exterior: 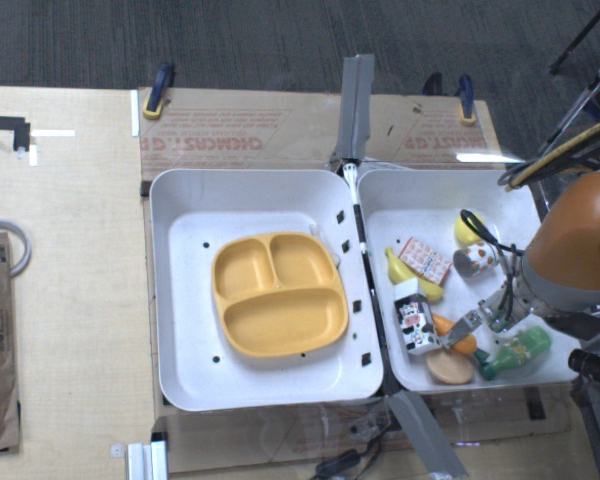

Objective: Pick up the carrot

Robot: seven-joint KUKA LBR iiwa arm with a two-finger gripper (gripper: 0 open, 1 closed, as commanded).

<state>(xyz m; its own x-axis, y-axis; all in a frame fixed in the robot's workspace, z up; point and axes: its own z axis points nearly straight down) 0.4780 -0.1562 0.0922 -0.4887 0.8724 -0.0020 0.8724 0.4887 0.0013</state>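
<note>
Seeing carrot [453, 335] in right bin [435, 190]: small, orange, part hidden under gripper [467, 325], between black-and-white carton [413, 322] and green bottle [513, 353], above tan disc [449, 368]. Fingers look closed on carrot, I read it as gripped. Carton print too small to read. Cardboard [280, 128] behind bins shows red mirrored lettering, unreadable to me.

Divided plate [278, 296] in left bin [170, 298]; carrot [452, 334] in right bin [420, 193] btwn carton [413, 319] & bottle [515, 353]
</note>
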